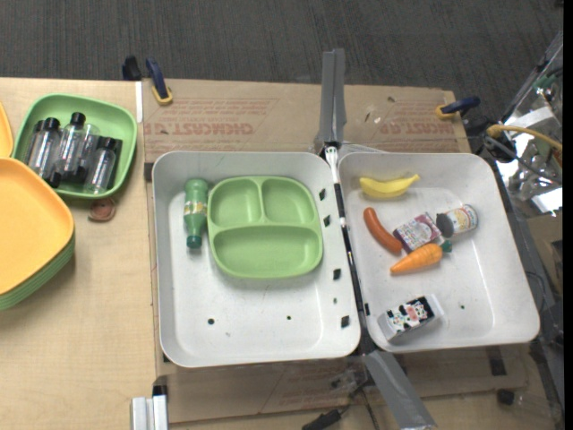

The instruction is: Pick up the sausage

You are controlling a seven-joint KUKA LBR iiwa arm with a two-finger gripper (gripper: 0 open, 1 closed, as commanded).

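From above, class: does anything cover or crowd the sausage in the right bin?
Nothing lies on the sausage, so its top is clear. A small packet sits close on its right, and the carrot lies near its lower end.

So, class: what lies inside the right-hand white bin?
The right bin holds a banana, sausage, carrot, small bottle and a small carton. Anything beneath them is hidden.

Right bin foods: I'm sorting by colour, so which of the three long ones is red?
The sausage, lying left of the orange carrot and below the yellow banana.
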